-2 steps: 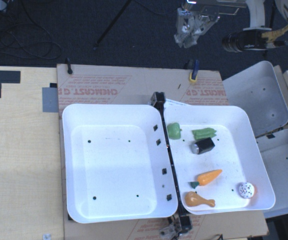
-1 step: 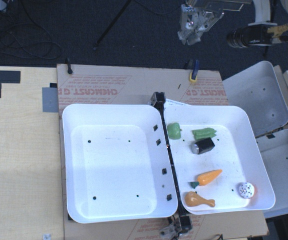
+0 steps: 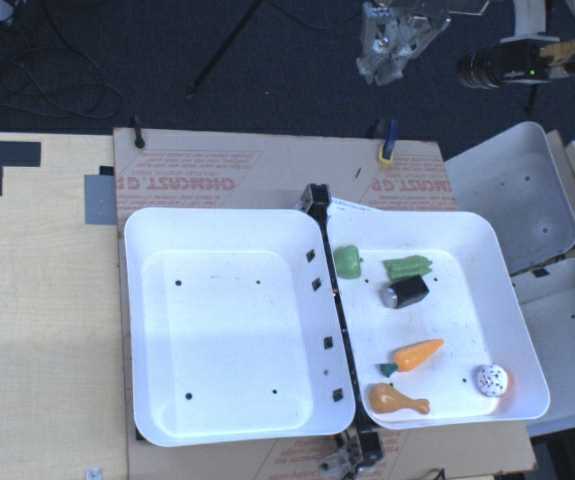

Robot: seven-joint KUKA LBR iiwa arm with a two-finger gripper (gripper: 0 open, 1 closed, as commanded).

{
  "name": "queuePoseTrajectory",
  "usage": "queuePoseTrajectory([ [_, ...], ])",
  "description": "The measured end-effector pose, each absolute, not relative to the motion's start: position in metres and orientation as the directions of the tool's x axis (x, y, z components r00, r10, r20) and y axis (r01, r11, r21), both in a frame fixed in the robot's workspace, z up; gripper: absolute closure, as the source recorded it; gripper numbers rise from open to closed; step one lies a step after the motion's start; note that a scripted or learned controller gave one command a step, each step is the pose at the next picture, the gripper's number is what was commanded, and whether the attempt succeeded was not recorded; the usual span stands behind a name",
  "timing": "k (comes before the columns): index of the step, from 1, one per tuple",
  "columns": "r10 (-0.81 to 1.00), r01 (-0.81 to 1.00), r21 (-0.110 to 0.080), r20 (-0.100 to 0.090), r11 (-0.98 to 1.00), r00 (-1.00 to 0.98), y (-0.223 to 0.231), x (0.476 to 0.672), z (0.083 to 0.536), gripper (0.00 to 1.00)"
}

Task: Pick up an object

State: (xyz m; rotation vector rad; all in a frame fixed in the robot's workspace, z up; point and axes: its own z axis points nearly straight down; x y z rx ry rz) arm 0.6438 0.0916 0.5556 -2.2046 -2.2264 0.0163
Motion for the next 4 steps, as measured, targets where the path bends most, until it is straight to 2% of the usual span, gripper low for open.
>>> queuePoseTrajectory([
  [4, 1.0, 0.999, -0.023, -0.002, 0.031, -0.031, 0.099, 0.644, 0.592, 1.0],
])
